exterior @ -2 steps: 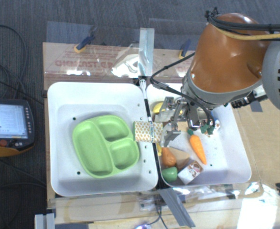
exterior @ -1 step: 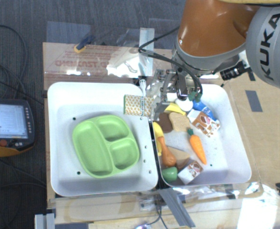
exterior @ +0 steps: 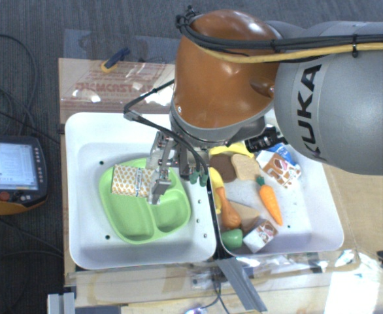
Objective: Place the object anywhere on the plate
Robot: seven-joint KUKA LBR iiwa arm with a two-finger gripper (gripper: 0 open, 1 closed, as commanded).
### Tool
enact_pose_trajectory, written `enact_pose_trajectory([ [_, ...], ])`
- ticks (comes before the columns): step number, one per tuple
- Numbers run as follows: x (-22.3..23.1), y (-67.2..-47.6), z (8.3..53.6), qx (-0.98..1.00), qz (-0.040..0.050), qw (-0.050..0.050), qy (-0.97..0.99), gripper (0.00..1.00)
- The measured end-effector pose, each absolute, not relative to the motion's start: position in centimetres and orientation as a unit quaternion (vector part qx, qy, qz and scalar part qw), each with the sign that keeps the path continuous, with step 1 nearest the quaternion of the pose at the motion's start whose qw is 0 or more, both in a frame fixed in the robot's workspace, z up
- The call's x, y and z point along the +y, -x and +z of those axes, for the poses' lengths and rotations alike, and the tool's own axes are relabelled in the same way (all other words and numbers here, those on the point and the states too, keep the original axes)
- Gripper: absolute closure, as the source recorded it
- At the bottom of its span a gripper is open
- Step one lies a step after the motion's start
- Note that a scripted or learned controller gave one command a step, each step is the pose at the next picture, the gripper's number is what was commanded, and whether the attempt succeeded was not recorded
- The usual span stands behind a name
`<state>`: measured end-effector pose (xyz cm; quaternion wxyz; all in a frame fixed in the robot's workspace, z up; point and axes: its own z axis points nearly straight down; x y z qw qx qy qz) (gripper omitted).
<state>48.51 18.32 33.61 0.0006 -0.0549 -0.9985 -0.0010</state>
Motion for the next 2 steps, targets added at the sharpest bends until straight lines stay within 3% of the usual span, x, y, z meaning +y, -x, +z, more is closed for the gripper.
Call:
enact_pose_trajectory([
  [1,17.97,-48.65,33.67,-0.998,-0.0004,0.000,0.058,0.00],
  [2,18.06,-48.73,34.65,-0.998,-0.0007,-0.002,0.057,1.00],
])
